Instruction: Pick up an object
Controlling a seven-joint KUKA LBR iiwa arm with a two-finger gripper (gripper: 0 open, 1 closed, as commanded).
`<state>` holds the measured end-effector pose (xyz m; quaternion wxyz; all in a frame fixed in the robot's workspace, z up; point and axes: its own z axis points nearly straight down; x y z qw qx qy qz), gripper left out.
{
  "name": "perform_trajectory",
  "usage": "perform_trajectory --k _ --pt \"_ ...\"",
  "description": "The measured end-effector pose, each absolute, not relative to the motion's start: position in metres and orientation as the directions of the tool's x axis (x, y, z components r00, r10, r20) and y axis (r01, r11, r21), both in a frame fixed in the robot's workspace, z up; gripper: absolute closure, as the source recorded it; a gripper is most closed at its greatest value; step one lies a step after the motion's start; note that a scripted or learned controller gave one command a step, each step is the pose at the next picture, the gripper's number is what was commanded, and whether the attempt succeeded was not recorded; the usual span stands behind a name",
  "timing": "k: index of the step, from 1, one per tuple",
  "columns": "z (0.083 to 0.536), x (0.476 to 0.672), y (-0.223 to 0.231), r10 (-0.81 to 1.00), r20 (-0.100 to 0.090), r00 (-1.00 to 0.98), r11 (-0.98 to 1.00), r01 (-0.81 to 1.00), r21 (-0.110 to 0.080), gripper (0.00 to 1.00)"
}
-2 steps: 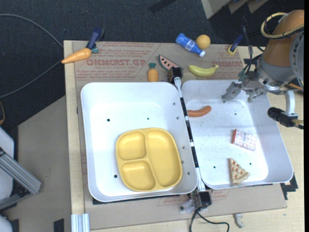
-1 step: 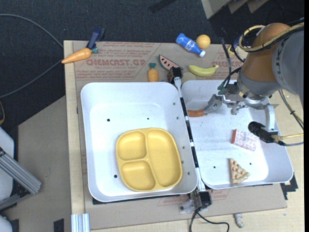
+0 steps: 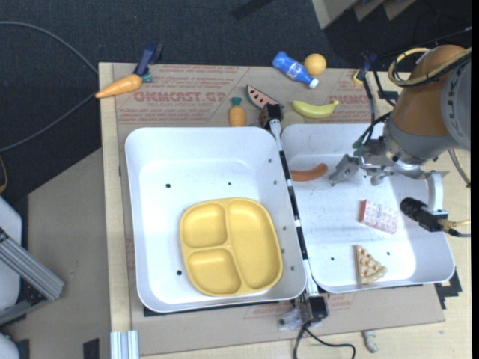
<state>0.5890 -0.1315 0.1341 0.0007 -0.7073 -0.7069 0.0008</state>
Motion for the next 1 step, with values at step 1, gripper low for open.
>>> perform_trajectory --k 1 --pt "0.1475 0.5679 -0.1657 1.000 0.000 0.001 -0.001 1.000 -0.002 0.00"
